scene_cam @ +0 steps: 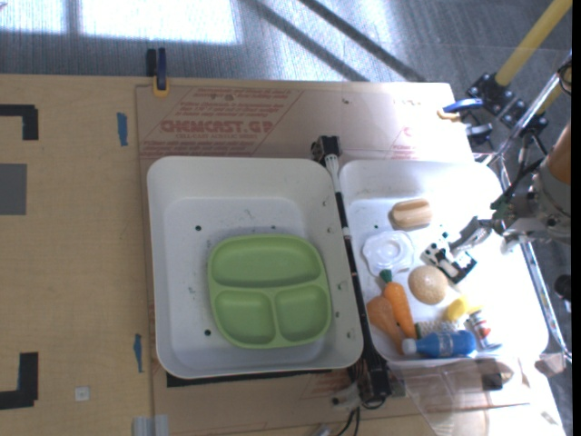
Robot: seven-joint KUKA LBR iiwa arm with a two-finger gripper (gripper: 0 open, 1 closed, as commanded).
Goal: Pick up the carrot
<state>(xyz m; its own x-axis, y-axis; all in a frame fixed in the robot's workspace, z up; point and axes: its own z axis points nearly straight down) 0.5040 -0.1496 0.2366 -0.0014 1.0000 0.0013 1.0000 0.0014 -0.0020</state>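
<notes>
A: Where is the orange carrot with the green top (396,302)?

B: In the right-hand shallow white bin (517,284), lying flat just left of the round tan bread roll (427,284), leaves pointing up-frame. A second orange piece (381,314) lies against the carrot's left side.

A: And the arm's hand (451,255)?

B: Above the roll, to its right, well apart from the carrot. Fingers look spread, nothing between them.

A: Other items?

B: A blue plastic bottle (442,344) lies below the roll. A green divided plate (269,290) sits in the left white bin (172,243).
</notes>
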